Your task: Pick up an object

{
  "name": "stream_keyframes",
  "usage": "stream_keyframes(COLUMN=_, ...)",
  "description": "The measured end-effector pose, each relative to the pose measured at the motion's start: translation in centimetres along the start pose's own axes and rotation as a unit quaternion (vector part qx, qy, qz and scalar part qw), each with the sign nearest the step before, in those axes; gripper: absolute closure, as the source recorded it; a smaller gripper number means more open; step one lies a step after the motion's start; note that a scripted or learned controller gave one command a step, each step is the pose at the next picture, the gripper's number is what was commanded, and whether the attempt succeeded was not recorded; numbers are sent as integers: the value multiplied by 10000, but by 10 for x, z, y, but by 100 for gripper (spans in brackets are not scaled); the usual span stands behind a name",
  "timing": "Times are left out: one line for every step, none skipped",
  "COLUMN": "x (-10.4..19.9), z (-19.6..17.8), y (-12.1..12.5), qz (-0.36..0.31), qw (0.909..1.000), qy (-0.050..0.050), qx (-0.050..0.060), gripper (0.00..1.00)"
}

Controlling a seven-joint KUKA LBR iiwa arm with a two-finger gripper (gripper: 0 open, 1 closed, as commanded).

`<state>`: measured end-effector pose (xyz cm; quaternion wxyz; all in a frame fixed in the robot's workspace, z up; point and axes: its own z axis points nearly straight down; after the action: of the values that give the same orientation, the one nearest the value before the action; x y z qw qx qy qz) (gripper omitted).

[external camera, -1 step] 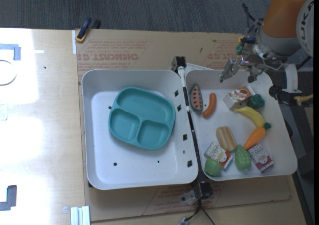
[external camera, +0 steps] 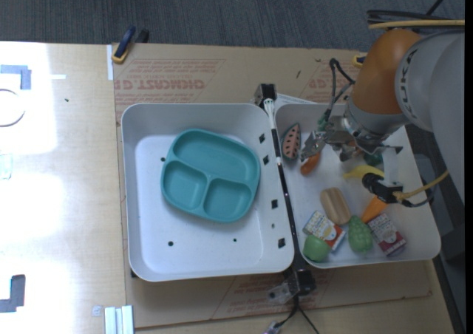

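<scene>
The arm (external camera: 414, 66) hangs over the right bin (external camera: 425, 251), while the left bin (external camera: 133, 199) carries a teal divided plate (external camera: 211, 175), well off from the fingers. The gripper (external camera: 319, 140) sits low in the right bin's far corner — I cannot tell how its fingers are set. An orange piece (external camera: 310, 162) lies just beneath them, a watermelon slice (external camera: 291, 142) just beside. By my reading nothing is lifted yet — the grasp remains.
</scene>
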<state>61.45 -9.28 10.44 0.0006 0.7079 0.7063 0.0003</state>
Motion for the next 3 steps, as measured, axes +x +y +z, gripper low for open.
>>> stream_keyframes(x=-1, z=-11, y=1, qz=21, qw=10000, qy=-5, qx=-14, gripper=100)
stream_keyframes(x=0, z=-168, y=20, qz=-25, qw=10000, qy=-5, qx=1, gripper=100)
stream_keyframes(x=-23, z=-333, y=4, qz=-23, qw=10000, qy=-8, qx=-1, gripper=100)
